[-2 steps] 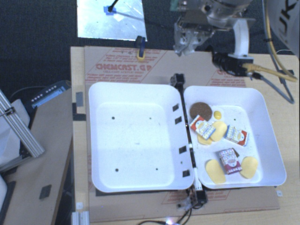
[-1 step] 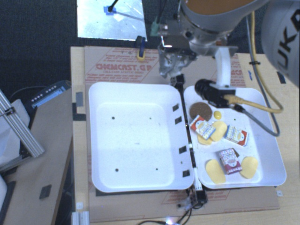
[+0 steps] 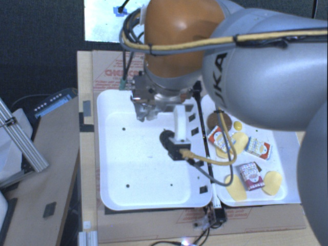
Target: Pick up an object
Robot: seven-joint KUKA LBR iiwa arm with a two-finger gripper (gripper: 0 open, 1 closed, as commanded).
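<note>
My gripper (image 3: 147,110) hangs low over the far part of the left white bin (image 3: 133,168), under the orange wrist band. Nothing shows beneath it but the bin's bare floor. The loose things lie in the right bin (image 3: 287,152): a red and white packet (image 3: 217,137), a yellow banana-shaped piece (image 3: 231,146), a small white and red packet (image 3: 258,148), a dark red packet (image 3: 250,176), a yellow lemon-like lump (image 3: 273,182) and a brown round thing (image 3: 220,120). The arm hides the right bin's far part.
Both bins rest on a cardboard sheet (image 3: 110,68) on the bench. A metal rail (image 3: 20,140) and a blue-tipped device (image 3: 54,100) lie off to the left. A pale sheet (image 3: 105,14) lies behind the bins.
</note>
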